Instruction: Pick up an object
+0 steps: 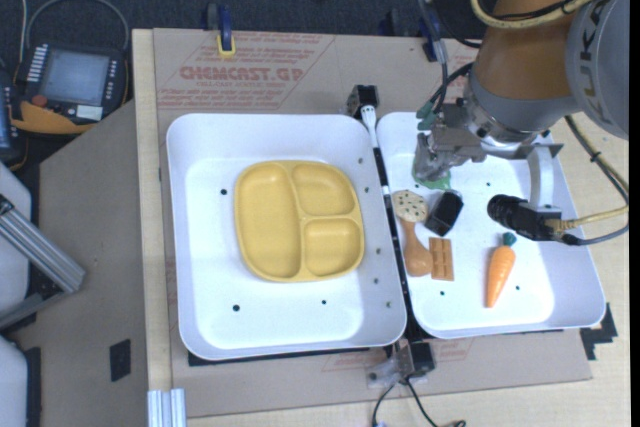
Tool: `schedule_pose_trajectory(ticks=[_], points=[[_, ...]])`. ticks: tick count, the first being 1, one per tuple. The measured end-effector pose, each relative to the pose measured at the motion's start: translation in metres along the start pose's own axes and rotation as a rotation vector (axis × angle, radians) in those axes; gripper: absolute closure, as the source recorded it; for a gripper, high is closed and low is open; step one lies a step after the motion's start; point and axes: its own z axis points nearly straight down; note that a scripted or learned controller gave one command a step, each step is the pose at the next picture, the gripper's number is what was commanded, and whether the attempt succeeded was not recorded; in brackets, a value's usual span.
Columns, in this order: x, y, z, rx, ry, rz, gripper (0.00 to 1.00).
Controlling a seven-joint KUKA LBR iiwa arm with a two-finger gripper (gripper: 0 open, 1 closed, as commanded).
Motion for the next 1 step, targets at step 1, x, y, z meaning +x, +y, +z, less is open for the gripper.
schedule_pose_trajectory(ticks=[1], points=[[0.0505,-0.0140,0.0207,0.000,0.000,0.000,1.00]])
